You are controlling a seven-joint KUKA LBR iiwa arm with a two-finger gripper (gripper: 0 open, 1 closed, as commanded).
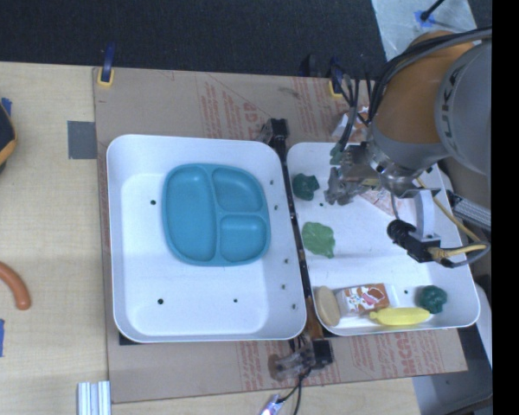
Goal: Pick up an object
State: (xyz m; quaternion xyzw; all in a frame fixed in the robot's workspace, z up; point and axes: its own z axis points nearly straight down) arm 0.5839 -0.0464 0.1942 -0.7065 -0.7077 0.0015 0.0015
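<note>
Camera view: looks down at a slant on a tabletop that carries two shallow white bins side by side on a cardboard sheet.
Arm: grey with an orange band, coming in from the right over the far part of the right bin.
Jaws: lowered over the far left area of the right bin, just right of the dark green piece; I cannot tell whether they are open or closed.
Left bin: holds a blue divided plate, lying flat toward the far side.
Right bin: holds all the small things.
Dark green piece: far left corner, near the jaws.
Light green leafy piece: beside the left wall, about midway along it.
Near edge, left to right: a tan piece, a printed packet, a yellow banana against the packet, a dark teal lump.
Sausage: on the tabletop, well left of both bins.
</note>
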